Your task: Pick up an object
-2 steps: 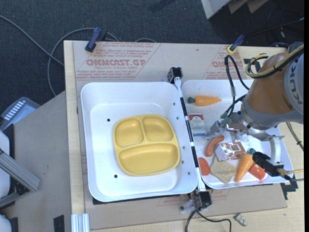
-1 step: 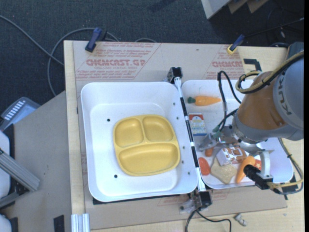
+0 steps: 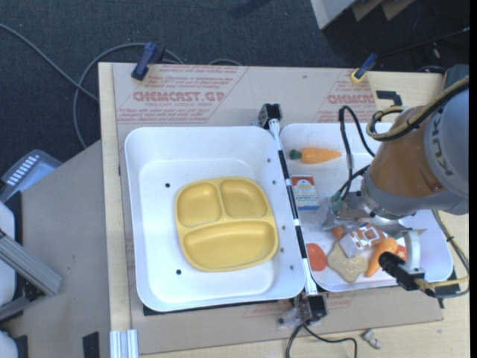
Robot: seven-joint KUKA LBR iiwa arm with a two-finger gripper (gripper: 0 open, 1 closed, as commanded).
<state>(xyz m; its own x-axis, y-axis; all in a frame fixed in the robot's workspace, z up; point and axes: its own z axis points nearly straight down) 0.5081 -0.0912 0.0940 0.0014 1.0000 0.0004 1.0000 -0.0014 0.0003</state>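
My gripper point(image 3: 344, 221) reaches down into the right bin point(image 3: 440, 263), with the orange-banded wrist above it hiding part of the bin. Right under and beside it lie a small white and orange box point(image 3: 365, 238), a tan bread slice point(image 3: 346, 264) and an orange piece point(image 3: 384, 253). A red round piece point(image 3: 317, 256) rests near the bin's left wall. Farther back are a small carton point(image 3: 303, 192) and a carrot point(image 3: 320, 155). Nothing is visibly lifted.
The left bin point(image 3: 149, 200) holds a yellow divided plate point(image 3: 225, 222). A black rail point(image 3: 287, 192) runs between the two bins. Cables point(image 3: 350, 136) loop from the arm over the back of the right bin. Clamps sit on the bench's far edge.
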